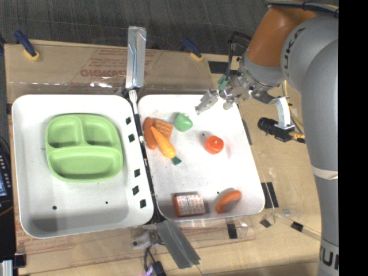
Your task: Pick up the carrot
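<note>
The carrot [164, 145] is orange with a small green tip and lies at a slant in the left part of the right bin [247, 171]. It rests against other orange toy food near the bin's left wall. My gripper [212, 100] hangs over the bin's far edge, up and to the right of the carrot and well apart from it. Its fingers [203, 104] are open with nothing between them.
The right bin also holds a green pepper [183, 122], a red tomato [214, 145], a small can [189, 203] and an orange sausage [229, 200] near its front. A green divided plate [85, 147] sits in the left bin [23, 171].
</note>
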